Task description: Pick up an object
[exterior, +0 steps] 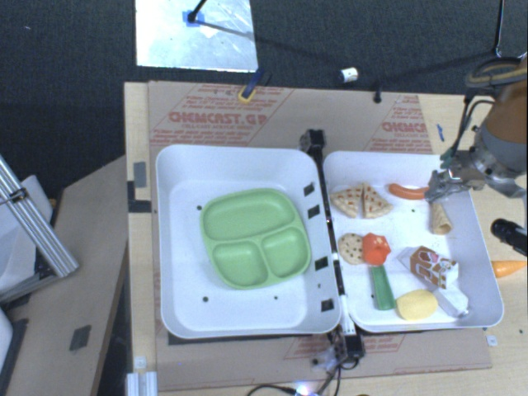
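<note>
While the arm reaches in from the right edge of the camera view, its gripper [446, 181] hovers over the back right part of the right bin [483, 246], just beside the red-orange sausage [406, 191] and above the tan cone-shaped piece [440, 218]; jaw state: cannot tell, too small and blurred, and nothing is visibly held. No object is picked yet, so this looks like the approach step. Candidates in the right bin: sausage near the back, quesadilla-like wedge pieces [361, 201] to its left, cookie [351, 247] touching a red tomato-like piece [376, 248], green stick [381, 287] below them, yellow lemon-like lump [417, 304] at the front, small gingerbread-house box [431, 266] mid right. An orange carrot-like thing [509, 266] lies off the bin's right rim. The left bin [177, 304] holds a green divided tray [253, 237]. To do this step well, I'd judge the nearest targets are the sausage or the cone: centre over one item only, line the fingers across its narrow width, and descend straight so neither finger lands on top of it. The cone lies near the right wall, so watch wall clearance. The sausage is round and may roll; grip mid-length. Avoid the cookie-tomato pair, since touching items risk a double contact or a push-away. Lift vertically and check that something is actually between the fingers.
</note>
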